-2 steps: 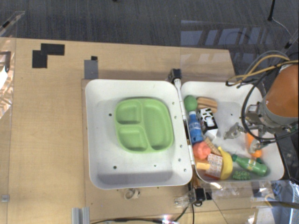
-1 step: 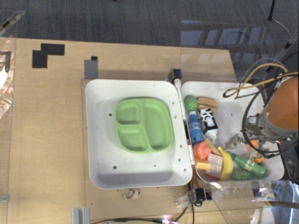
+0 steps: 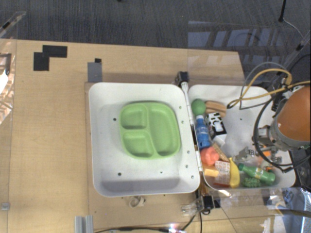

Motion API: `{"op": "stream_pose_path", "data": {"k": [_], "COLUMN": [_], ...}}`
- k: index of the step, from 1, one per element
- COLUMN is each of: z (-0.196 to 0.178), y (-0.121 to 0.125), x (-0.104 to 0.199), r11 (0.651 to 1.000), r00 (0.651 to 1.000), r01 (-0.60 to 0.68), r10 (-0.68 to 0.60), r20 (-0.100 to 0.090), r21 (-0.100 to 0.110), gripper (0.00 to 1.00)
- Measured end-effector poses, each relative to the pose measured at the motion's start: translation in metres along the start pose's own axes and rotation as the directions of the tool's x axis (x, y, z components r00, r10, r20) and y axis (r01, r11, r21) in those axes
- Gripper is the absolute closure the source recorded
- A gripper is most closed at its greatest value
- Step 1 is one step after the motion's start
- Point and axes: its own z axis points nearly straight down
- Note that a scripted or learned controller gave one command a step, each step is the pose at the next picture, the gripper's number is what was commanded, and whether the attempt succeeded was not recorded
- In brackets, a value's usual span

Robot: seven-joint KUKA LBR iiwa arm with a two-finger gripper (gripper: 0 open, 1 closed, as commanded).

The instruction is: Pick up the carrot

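carrot (image 3: 211,171) in right bin's near-left corner, left of hand (image 3: 254,154)

Two bins sit side by side on the bench (image 3: 48,144); the left bin (image 3: 104,178) holds a divided plate (image 3: 148,130) at its middle; the right bin (image 3: 243,125) holds a bottle (image 3: 201,134) along its left wall, a ball (image 3: 198,106) beyond it at the far end, and a banana (image 3: 234,174) near the front.

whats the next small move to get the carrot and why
Probably shift the arm toward the right bin's near-left corner. An orange piece that may be the carrot lies there, wedged among the banana and other toys, left of the wrist.
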Motion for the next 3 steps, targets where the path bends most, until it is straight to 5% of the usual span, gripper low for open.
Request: {"op": "stream_pose_path", "data": {"k": [1, 2, 3], "z": [-0.011, -0.011, 0.003], "y": [-0.005, -0.005, -0.006], "x": [0.003, 0.003, 0.011], "r11": [1.000, 1.000, 0.998], "r00": [1.000, 1.000, 0.998], "r01": [-0.005, -0.005, -0.065], "r10": [0.005, 0.005, 0.065], "r20": [-0.003, -0.003, -0.018], "r21": [0.017, 0.016, -0.013], "gripper": [1.00, 0.00, 0.00]}}
